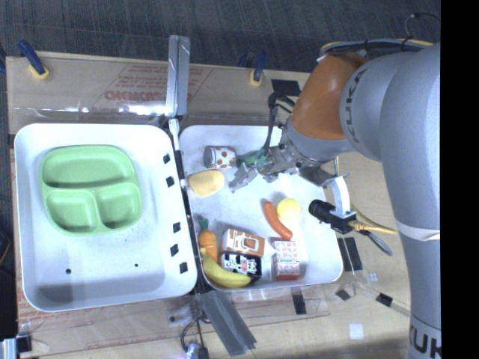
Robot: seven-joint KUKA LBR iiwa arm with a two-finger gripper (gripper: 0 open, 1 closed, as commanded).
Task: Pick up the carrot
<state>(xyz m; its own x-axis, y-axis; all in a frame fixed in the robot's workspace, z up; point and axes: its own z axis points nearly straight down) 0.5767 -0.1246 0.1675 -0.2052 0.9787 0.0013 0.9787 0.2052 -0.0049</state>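
Right bin point(224, 134) holds the carrot point(277, 220); claw point(241, 176) above it, whether parted or closed unclear.

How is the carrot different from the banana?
The carrot is orange and thin; the banana is yellow and thicker. The carrot looks straight and lies slanted near the middle of the right bin; the banana is curved and lies along that bin's front edge. The carrot touches a yellow lemon-like fruit; the banana sits against small cartons. Both lie flat in that bin.
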